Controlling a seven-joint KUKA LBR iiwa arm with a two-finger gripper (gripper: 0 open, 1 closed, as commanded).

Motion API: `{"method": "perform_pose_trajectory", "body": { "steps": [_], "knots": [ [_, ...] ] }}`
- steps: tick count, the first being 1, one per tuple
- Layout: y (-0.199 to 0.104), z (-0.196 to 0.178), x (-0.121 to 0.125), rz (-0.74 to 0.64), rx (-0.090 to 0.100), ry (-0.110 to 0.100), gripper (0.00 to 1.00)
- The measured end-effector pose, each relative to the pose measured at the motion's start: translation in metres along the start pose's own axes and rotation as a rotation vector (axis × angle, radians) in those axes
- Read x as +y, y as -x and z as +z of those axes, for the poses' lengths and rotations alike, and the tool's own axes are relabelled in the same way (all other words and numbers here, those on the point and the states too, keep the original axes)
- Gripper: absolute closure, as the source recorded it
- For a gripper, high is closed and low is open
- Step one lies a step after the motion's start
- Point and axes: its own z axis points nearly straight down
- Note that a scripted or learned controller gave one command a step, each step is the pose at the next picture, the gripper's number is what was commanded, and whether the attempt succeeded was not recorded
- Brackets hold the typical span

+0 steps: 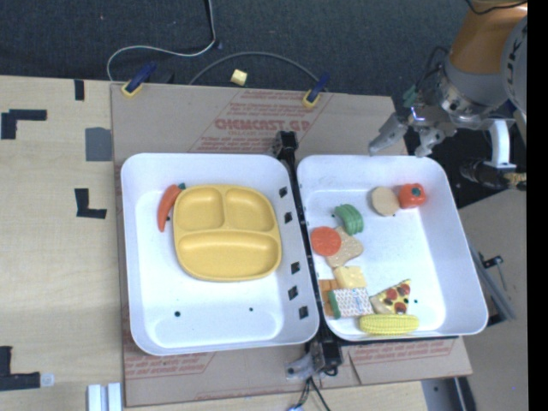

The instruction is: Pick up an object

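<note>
i see my gripper above the far edge of the right bin, outside its rim, and the two fingers stand apart with nothing between them. so it is open and holds nothing.

the task does not say which object, so i choose one. in the right bin the toy foods lie mostly in a tight group near the middle wall: a green piece, a red slice, a cracker, a cheese cube, a pizza slice and a corn cob. they touch each other, so fingers may push a neighbour.

the small tomato at the far side is near the gripper and has free floor on most sides; only a round beige biscuit lies just beside it. i judge it is light, hard plastic, smooth and rounded, so it can slip or roll away if the fingers close off centre. i would take it across its widest middle, fingers on the sides away from the biscuit.

in the left bin a yellow tray and a carrot lie, well apart from the arm.
</note>
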Motion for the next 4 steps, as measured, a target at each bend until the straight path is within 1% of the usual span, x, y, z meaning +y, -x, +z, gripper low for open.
{"method": "perform_pose_trajectory", "body": {
  "steps": [1, 2, 3, 4],
  "knots": [
    [0.077, 0.108, 0.009, 0.004, -0.002, -0.003, 0.00],
    [0.065, 0.179, 0.009, -0.001, 0.000, -0.003, 0.00],
    [0.066, 0.163, 0.011, -0.002, -0.003, 0.003, 1.00],
    [-0.013, 0.009, -0.003, -0.008, 0.001, 0.016, 1.00]
  ]
}}
